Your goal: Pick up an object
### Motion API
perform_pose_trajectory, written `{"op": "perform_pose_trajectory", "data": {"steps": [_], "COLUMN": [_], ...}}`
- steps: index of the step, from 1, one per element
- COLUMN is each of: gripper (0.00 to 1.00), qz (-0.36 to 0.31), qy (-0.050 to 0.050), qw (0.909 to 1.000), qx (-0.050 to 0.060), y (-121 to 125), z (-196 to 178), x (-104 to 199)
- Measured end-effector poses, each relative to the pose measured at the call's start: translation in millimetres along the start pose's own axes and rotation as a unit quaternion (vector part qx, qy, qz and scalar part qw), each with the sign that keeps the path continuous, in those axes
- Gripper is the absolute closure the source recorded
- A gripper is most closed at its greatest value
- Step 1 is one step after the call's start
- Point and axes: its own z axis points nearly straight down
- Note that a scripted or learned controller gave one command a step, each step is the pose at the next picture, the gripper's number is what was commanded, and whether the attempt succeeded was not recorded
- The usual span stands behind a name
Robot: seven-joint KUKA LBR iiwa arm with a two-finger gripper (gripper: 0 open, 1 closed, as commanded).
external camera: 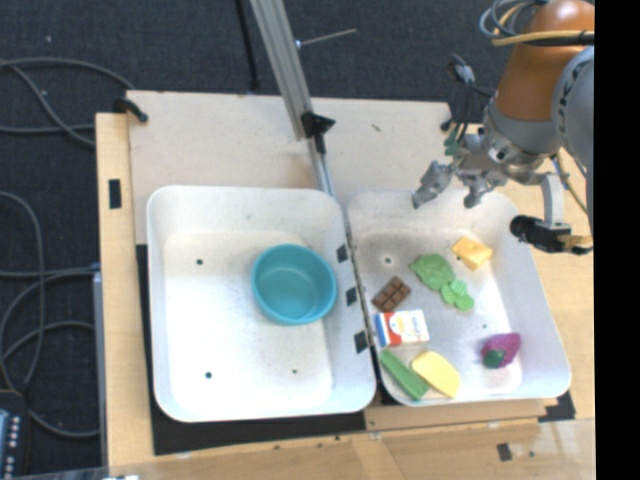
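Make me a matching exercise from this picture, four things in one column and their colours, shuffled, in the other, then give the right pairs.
Things:
1. bowl in the left bin
2. block nearest the end effector
3. ridged bar in the right bin
4. lumpy item at that bin's right edge

Colours:
A. brown
B. purple
C. teal blue
D. yellow

Pairs: 1-C, 2-D, 3-A, 4-B
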Motion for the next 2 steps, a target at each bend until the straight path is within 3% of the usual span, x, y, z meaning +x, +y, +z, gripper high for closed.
{"op": "perform_pose_trajectory", "data": {"steps": [1,2], "gripper": [0.00,0.00], "qz": [0.000,0.002], "qy": [-0.001,-0.002], "qw": [1.0000,1.0000], "qx": [0.000,0.003], "y": [-0.1,-8.0], "z": [0.0,58.2], "x": [-0.4,-8.0]}}
